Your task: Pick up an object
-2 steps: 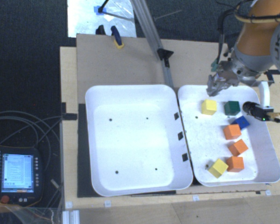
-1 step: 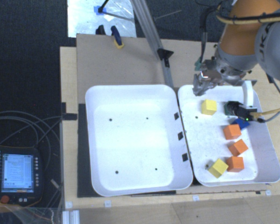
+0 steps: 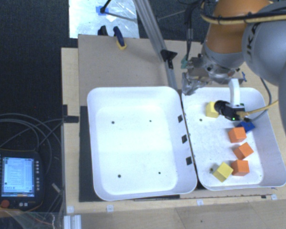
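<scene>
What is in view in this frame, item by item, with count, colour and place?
shallow white plastic bins: 2, white, side by side on the bench; left, right
orange blocks: 3, orange, right bin, lower half
yellow blocks: 2, yellow, right bin; one upper left, one near the front
small blue piece: 1, blue, right bin beside the top orange block
handheld screen pendant: 1, dark, lower left
grey arm with orange band: 1, above the right bin
pincer: 1, over the right bin's upper left corner

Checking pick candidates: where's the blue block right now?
In the camera view, the blue block lies in the right bin, toward its right side, just above the topmost orange cube and right of the yellow piece.
</scene>
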### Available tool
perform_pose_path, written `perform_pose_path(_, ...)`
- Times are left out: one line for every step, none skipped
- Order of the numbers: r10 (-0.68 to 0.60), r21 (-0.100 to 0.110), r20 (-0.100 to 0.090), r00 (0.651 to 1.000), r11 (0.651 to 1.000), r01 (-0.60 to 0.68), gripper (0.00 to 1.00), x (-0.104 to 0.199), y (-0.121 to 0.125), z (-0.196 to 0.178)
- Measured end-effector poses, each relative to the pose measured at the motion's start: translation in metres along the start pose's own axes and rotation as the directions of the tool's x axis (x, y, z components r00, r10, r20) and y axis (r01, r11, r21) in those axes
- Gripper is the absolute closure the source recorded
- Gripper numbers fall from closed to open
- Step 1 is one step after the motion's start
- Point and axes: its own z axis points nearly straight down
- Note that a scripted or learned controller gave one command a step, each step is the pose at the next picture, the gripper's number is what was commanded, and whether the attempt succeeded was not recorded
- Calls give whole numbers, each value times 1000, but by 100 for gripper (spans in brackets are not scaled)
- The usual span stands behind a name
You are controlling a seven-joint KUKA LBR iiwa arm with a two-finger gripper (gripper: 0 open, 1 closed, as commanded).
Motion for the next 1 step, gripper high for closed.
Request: perform_pose_path(0,1,-1,1000,1000,0,100,63,5,11)
